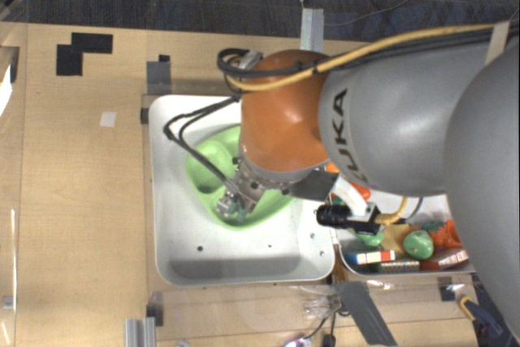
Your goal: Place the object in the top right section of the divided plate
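A light green divided plate [213, 161] lies in the left white bin [175, 240]. The arm covers most of the plate's right side. My gripper [234, 206] reaches down over the plate's near part, close to its front rim. Its tips are small and dark against the green. Whether anything sits between them cannot be made out.
The right bin [404, 264] holds several small items: a green rounded object [419, 243], an orange piece [448, 236], a tan piece [396, 236] and a flat red-and-white item [382, 258]. The arm's grey body covers much of that bin.
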Tool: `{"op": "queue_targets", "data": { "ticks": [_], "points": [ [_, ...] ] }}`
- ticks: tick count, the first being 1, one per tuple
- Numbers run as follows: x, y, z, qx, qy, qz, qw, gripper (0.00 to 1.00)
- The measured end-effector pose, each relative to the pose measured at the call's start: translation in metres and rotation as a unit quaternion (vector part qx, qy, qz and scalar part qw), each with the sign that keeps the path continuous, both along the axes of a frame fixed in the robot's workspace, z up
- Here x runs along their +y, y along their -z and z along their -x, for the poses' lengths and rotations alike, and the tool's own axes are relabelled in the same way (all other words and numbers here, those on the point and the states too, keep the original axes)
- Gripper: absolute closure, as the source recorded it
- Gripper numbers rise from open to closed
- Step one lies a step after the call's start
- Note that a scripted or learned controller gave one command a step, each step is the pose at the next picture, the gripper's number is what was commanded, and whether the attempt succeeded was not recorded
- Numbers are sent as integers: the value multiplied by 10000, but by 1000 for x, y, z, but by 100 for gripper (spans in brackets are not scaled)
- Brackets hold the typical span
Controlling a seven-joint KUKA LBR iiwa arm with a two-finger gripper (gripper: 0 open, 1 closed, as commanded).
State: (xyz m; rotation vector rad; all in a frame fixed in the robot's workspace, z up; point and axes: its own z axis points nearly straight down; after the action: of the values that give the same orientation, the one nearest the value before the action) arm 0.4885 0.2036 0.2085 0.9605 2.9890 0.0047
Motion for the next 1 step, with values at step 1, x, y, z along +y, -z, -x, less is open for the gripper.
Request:
{"op": "queue_targets", "data": {
  "ticks": [1],
  "points": [
    [4, 11, -46, 2, 62, 0, 10000, 100]
  ]
}}
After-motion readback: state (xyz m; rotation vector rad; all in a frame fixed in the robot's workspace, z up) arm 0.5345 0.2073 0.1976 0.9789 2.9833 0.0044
